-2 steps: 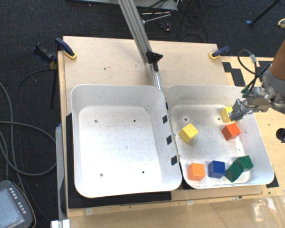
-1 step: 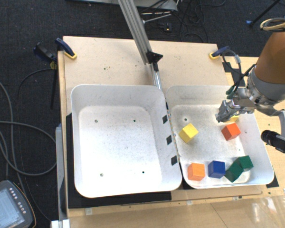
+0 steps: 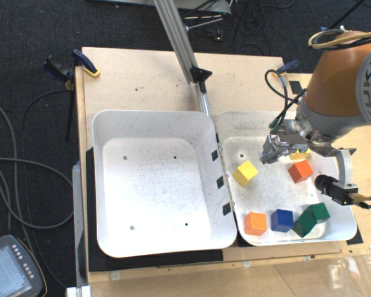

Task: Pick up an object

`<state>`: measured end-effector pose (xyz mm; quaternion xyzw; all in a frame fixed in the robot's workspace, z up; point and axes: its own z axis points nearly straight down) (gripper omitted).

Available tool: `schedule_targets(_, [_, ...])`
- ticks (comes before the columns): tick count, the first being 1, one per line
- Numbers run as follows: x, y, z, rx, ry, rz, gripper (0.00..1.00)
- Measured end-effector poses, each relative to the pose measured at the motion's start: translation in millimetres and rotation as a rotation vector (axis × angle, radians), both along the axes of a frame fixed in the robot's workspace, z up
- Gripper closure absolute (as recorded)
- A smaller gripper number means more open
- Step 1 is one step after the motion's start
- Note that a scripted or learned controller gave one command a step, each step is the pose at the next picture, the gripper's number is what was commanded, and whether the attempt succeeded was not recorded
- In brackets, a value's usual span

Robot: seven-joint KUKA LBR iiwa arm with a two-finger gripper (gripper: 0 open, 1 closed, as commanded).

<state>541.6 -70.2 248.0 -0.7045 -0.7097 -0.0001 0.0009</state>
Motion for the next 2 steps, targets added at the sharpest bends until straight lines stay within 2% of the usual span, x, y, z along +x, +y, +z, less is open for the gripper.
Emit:
schedule_targets(1, [-11.5, 60.4, -11.0, 0.001, 0.001, 0.002, 1.00])
schedule_targets(2, [-19.7, 115.9, -3.3, 0.001, -0.002, 0.002, 1.00])
